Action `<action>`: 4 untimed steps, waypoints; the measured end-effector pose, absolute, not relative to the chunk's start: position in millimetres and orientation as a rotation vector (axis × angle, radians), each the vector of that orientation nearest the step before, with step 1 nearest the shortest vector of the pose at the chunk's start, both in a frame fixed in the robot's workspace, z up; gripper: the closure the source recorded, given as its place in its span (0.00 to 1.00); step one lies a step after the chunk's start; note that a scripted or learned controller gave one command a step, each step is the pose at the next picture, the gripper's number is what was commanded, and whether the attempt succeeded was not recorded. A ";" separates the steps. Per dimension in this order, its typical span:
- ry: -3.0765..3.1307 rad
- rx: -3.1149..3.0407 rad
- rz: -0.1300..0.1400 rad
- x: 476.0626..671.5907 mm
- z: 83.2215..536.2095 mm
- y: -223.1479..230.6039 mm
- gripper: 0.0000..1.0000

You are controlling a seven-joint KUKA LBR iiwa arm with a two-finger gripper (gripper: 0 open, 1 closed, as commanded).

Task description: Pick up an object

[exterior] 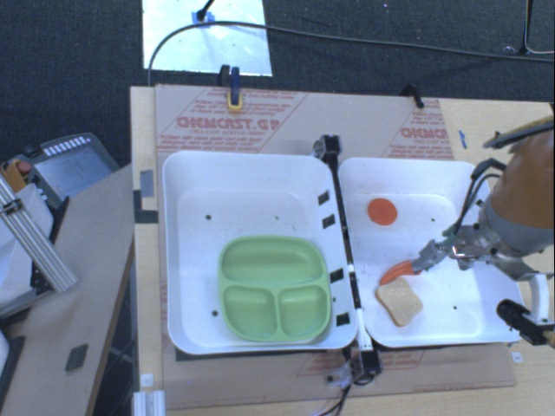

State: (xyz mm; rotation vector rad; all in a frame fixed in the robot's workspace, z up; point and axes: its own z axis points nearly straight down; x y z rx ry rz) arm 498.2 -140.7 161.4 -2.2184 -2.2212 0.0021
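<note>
In the right bin [468, 176] you see a small red-orange sausage-shaped piece [397, 272], its long axis slanting from lower left up to the right, just above the toast slice [399, 302]. Your gripper [431, 256] sits at its upper end; you cannot tell its finger opening.

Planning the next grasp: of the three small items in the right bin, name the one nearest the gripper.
The red-orange elongated piece: it lies right at the gripper tip. The orange disc sits farther up the right bin, and the bread slice lies below.
</note>
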 end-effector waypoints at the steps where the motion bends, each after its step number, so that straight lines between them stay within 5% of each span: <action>1: -2.221 -2.218 0.002 508.3 109.6 -139.2 0.00; 2: -2.224 -2.223 -0.005 510.5 86.4 -139.4 0.00; 3: -2.228 -2.224 -0.011 512.6 99.0 -138.9 1.00; 4: -2.230 -2.222 -0.006 511.9 162.7 -141.4 1.00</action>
